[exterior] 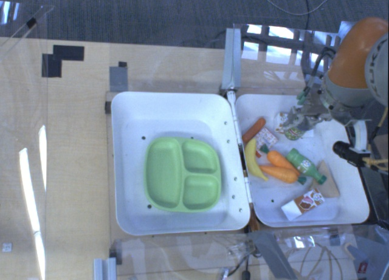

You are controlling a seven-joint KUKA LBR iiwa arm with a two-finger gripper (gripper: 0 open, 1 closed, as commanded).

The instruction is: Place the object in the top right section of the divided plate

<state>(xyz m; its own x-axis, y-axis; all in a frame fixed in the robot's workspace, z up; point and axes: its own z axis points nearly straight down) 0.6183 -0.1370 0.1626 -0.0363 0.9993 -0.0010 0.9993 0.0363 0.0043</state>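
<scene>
Robot arm (358, 60) reaching over two white bins, a green divided plate (183, 174) in the left bin (121, 151).

In the right bin (352, 206), the gripper (302, 113) hovers at twelve o'clock over a crumpled packet (292, 128); whether it's open or closed can't be told. A clean pick probably needs a centred descent, clear of the sausage (254, 129) at nine o'clock.

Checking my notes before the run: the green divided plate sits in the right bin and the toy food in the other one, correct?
Not quite. The camera view shows the green divided plate in the left bin; the toy food lies in the right bin.
</scene>
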